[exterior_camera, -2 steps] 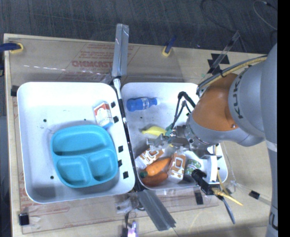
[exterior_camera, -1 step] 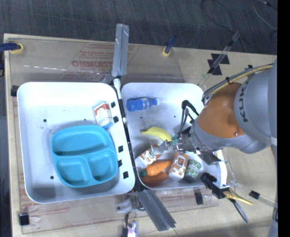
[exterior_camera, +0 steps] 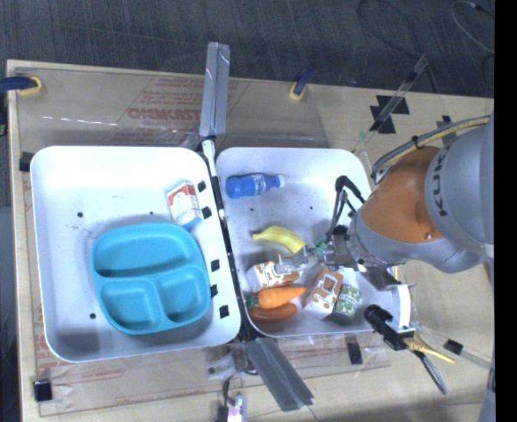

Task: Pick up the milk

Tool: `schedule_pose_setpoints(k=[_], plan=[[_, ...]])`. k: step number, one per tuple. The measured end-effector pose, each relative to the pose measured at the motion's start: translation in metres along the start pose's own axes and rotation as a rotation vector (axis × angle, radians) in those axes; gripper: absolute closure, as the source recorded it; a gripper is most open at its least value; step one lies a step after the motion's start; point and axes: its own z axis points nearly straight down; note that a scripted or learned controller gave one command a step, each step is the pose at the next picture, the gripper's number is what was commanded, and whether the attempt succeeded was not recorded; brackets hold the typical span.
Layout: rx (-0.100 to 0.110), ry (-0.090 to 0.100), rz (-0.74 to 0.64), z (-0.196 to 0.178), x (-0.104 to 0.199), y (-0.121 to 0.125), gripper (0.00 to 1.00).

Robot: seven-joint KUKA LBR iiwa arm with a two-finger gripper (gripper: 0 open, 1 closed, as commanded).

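A small red-and-white milk carton (exterior_camera: 185,205) lies in the left bin (exterior_camera: 56,236), by the dividing wall and just above the blue tray (exterior_camera: 150,277). My gripper (exterior_camera: 329,251) is low over the right bin (exterior_camera: 311,161), far to the right of that carton. It hangs between the banana (exterior_camera: 278,237) and an orange-and-white carton (exterior_camera: 326,290). The grey wrist and orange band (exterior_camera: 404,209) cover much of it.
The right bin also holds a blue bottle (exterior_camera: 251,185) at the back, a second orange-and-white carton (exterior_camera: 272,276), a carrot (exterior_camera: 274,299) and a green packet (exterior_camera: 349,301) at the front. The arm covers that bin's right side.
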Motion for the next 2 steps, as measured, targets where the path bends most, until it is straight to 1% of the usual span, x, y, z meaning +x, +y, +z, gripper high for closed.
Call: schedule_pose_setpoints(k=[2], plan=[[-0.005, -0.005, 0.043, 0.0002, -0.0013, 0.0003, 0.00]])
